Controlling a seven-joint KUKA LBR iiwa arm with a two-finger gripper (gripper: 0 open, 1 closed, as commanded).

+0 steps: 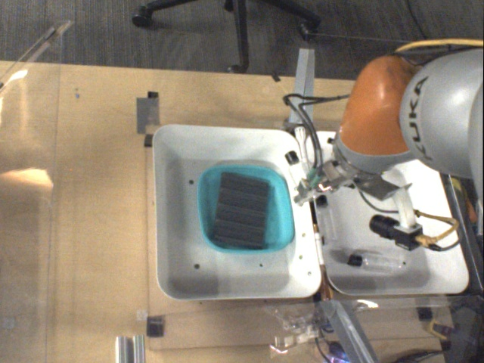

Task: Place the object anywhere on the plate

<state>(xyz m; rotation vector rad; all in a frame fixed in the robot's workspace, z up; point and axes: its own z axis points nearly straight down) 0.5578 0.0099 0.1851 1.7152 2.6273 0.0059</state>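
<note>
A teal square plate (281, 219) sits in the left white bin (175, 203). On the plate lies a dark grey ribbed rectangular object (242, 210), roughly centred and slightly tilted. My gripper (311, 185) hangs above the divide between the two bins, just right of the plate's upper right corner, under the orange wrist band (374, 108). It stands apart from the grey object. From this angle the wrist hides most of the fingers.
The right white bin (393, 278) lies under the arm, with cables and a black fitting (393, 229) over it. A small clear item (370, 262) rests near its front. An office chair base (234, 10) stands on the floor behind the bench.
</note>
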